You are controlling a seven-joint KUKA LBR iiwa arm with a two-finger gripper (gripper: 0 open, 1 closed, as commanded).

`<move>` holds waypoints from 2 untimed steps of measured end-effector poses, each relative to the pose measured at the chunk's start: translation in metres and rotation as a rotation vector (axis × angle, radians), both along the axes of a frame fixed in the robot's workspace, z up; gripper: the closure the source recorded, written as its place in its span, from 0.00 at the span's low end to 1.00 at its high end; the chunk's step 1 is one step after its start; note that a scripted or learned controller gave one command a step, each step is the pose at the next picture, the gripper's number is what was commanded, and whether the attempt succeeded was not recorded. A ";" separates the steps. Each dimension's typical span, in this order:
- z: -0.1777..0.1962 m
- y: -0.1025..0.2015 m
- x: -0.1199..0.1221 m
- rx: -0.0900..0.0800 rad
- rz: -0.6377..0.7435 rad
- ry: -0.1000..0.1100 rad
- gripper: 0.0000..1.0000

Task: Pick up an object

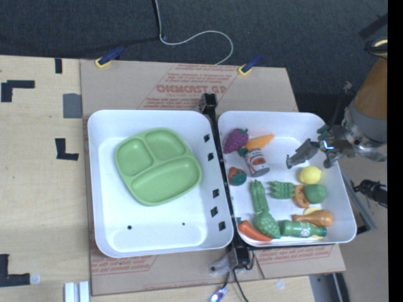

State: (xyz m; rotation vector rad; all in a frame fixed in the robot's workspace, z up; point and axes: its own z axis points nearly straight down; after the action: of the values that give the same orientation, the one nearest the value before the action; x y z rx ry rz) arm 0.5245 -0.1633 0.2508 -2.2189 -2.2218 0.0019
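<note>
Nearest the camera lay the front rim of the left bin, a shallow white tray on the cardboard sheet. Inside it a green divided plate sat tilted, toward the far left corner, with the near part of that bin bare white.

Across the black divider the right bin held the toys. Along the divider side were a purple grape bunch, an orange carrot just beside it, a small red-and-white can and a red and green piece. Nearer the front a green pod ran lengthwise toward the camera, with more green and orange pieces heaped along the front wall.

Further right a yellow lemon sat touching a green round fruit. The gripper hung just above and behind the lemon, its two dark fingers spread apart with nothing between them, one reaching toward the can and the other nearer the bin's right wall.

By my judgement the lemon was the likeliest target: it lay just camera-ward of the spread fingers, slightly to their right-hand side, so the coming move called for a short shift forward and a descent. Being round, it offered no long axis to align with, and it could roll against its green neighbour.
</note>
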 end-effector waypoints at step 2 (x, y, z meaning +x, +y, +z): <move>0.083 0.065 -0.029 0.000 0.003 0.000 1.00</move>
State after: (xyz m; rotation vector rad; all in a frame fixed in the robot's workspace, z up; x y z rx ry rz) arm 0.4950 -0.0988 0.3339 -2.2162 -2.2249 0.0020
